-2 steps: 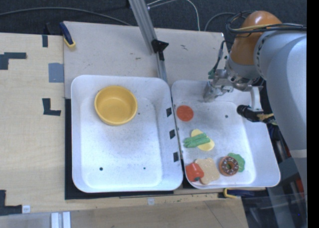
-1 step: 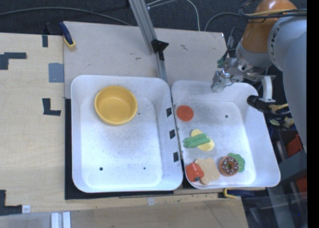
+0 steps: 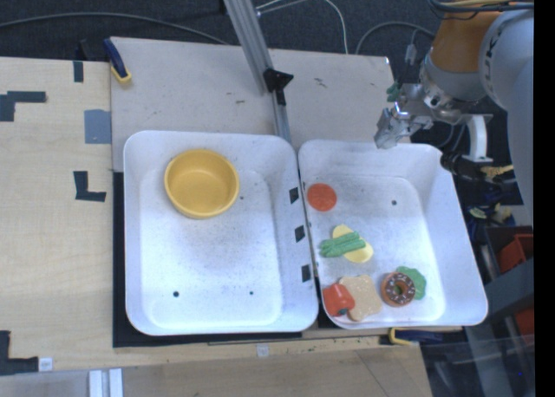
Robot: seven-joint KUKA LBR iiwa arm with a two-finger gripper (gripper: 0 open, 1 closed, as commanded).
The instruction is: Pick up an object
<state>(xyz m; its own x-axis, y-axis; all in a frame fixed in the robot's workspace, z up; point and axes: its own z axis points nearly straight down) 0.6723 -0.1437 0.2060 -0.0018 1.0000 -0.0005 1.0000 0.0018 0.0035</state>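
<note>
A yellow bowl point(image 3: 202, 182) sits in the left bin point(image 3: 147, 300), far to the gripper's left and lower in the view. In the right bin point(image 3: 451, 239), below the gripper, lie an orange disc point(image 3: 322, 197), then a yellow-and-green piece point(image 3: 347, 245), a red piece point(image 3: 337, 299) touching a tan piece point(image 3: 364, 296), and a brown donut point(image 3: 398, 289) on a green piece point(image 3: 415, 281). The gripper point(image 3: 388, 133) hangs over the right bin's far rim, clear of every object, with nothing seen in it; whether it is spread or closed cannot be told.
</note>
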